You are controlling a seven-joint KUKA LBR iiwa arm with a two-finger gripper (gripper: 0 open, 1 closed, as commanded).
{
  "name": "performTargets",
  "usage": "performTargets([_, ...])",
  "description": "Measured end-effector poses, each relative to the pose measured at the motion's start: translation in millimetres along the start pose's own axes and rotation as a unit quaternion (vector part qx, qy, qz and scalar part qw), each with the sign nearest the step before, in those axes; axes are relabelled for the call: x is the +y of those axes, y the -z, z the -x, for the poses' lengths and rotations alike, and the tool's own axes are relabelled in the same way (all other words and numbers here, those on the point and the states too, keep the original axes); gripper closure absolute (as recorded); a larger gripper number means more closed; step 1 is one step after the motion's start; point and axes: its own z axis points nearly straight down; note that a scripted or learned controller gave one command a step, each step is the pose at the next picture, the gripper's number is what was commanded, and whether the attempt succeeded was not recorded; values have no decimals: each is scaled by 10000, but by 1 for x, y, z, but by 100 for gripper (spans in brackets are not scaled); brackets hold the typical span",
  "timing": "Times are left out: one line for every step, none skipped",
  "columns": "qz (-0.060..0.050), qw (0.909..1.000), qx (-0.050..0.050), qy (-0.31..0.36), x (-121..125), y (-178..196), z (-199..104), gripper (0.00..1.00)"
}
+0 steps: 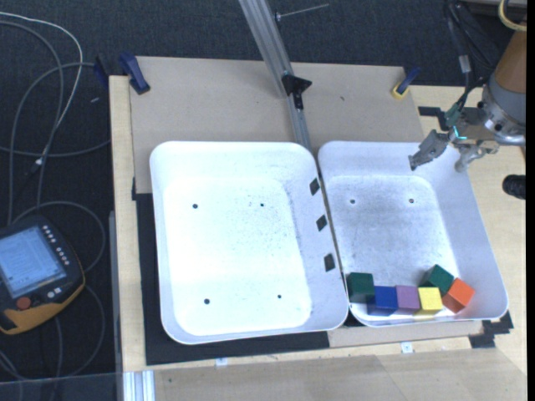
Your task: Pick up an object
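Several small blocks lie in a row along the near edge of the right bin (468, 215): a dark green block (361, 286), a blue block (385, 298), a purple block (407, 296), a yellow block (429, 298), a second green block (439, 277) and an orange block (458, 294). My gripper (445, 153) hangs over the far right corner of that bin, well away from the blocks. Its fingers (425, 154) are spread apart with nothing between them.
The left bin (167, 224) lies beside the right one. A slanted metal rail (272, 44) runs down to the gap between the bins. A teach pendant (33, 266) and cables lie on the floor at the left. Blue and yellow clamps hold the board's far edge.
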Motion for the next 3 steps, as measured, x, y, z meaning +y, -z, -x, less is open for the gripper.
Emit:
performTargets([35,10000,-10,9,20,24,-16,0])
performTargets([-45,10000,14,-14,-50,-33,-37,0])
performTargets([26,10000,-4,-3,-46,-18,-36,100])
